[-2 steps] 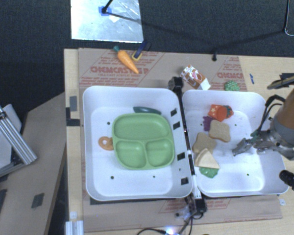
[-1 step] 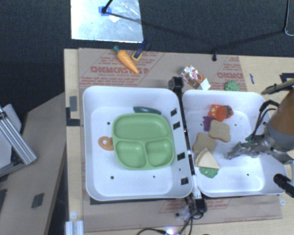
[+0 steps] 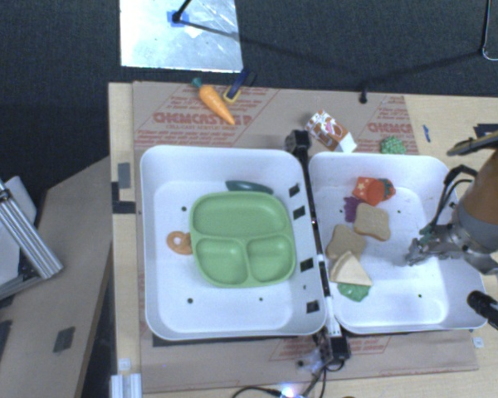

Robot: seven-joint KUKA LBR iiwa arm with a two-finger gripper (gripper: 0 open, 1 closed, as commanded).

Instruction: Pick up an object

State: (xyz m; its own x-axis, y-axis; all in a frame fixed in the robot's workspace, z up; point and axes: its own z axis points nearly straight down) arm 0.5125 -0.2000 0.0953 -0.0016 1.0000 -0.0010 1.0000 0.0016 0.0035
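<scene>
low over the right bin [image 3: 432, 168], the claw [image 3: 417, 251] points left, grip state unclear.

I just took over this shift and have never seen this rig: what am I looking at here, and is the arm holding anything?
One fixed camera looks down at a slant on a bench with two shallow white bins. The left bin holds a green divided plastic plate and a small orange ring. The right bin holds toy bread slices, a red toy piece and a yellow wedge. The grey arm enters from the right; its tool sits low in the right bin, beside the food. Nothing is visibly between its fingers.
</scene>
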